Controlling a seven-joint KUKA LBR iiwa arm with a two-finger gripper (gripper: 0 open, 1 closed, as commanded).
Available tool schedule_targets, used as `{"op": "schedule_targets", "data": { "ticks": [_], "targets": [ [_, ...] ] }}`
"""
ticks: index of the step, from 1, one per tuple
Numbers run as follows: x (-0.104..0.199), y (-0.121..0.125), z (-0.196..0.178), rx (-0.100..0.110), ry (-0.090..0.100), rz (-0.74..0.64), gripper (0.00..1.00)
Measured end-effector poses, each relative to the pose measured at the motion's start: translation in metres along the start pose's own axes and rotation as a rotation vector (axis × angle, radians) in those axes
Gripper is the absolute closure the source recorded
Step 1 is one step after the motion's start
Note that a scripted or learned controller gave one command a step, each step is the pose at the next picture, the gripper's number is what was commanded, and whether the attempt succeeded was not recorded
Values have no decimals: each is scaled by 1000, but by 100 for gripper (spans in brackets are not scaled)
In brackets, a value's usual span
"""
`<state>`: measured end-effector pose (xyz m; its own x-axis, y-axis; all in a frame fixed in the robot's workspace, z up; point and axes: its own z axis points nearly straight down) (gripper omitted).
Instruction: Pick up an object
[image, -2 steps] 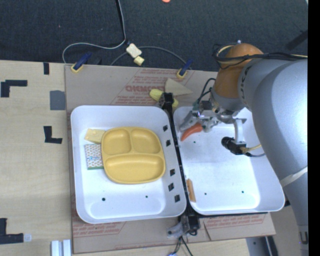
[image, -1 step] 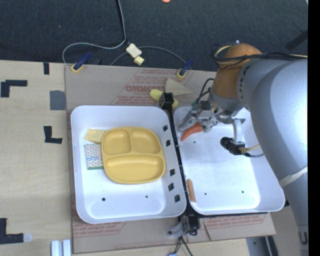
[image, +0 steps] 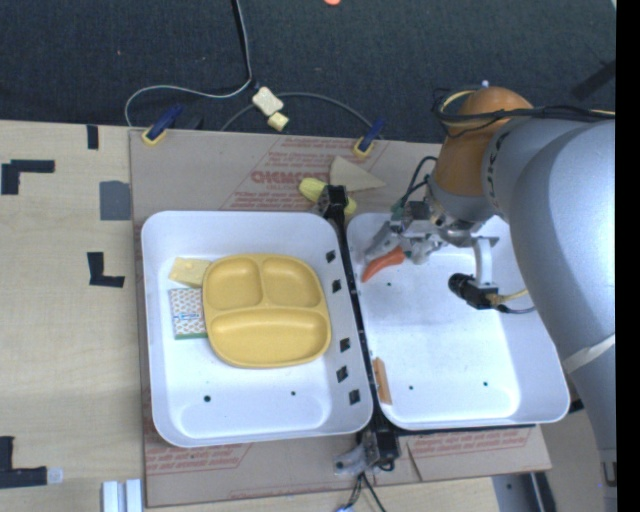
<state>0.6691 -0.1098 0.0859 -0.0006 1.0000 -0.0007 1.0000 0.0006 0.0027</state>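
Two shallow white bins. Left bin (image: 160, 330): one yellow three-compartment plastic tray (image: 266, 310), one small patterned packet (image: 186, 312), one pale yellow flat piece (image: 187, 270). Right bin (image: 500, 390): one orange carrot-shaped object (image: 381, 265) at its far-left corner, beside the gripper (image: 392, 240); grip state cannot be told.

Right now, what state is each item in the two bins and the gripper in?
Yellow divided plate: flat, upright, in left bin.
Patterned sponge: flat, against plate's left edge.
Yellow card: flat, partly under plate.
Orange object: lying in right bin, below gripper.
Gripper: lowered over right bin.
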Motion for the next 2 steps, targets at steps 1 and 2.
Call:
{"op": "schedule_targets", "data": {
  "ticks": [1, 2],
  "targets": [
    [12, 0, 0, 1, -3, 0, 0],
    [12, 0, -10, 1, -2, 0, 100]
  ]
}}
